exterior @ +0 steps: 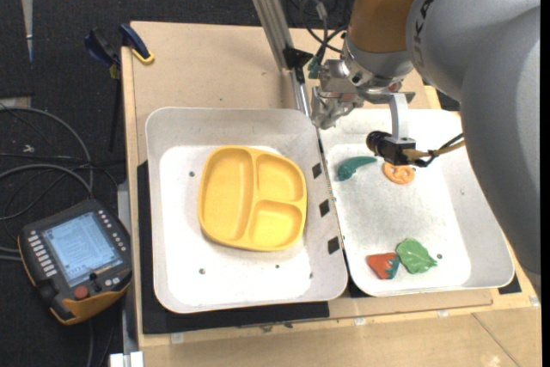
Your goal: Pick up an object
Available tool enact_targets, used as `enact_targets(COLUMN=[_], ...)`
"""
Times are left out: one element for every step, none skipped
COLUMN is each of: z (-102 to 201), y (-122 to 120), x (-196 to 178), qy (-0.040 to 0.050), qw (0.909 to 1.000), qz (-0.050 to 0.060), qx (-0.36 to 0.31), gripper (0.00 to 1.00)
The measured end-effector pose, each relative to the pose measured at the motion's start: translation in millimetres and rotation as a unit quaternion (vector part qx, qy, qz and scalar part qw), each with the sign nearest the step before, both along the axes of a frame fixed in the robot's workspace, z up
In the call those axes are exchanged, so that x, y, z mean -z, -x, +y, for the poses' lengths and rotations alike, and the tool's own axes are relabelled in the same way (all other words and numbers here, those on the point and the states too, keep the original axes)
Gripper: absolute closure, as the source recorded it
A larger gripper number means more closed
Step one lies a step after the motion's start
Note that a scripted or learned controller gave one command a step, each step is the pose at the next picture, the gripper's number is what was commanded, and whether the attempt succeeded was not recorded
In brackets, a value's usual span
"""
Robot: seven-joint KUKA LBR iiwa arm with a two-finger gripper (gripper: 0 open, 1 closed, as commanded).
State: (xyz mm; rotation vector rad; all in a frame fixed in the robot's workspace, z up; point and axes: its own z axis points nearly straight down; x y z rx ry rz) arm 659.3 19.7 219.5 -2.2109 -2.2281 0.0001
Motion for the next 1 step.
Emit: enact_targets(z=[54.8], y=[6.2], x=[-10.8], qy=[-0.0002], qw=[1.0], qz=[-0.002], qx=[0.0], gripper=[1.0])
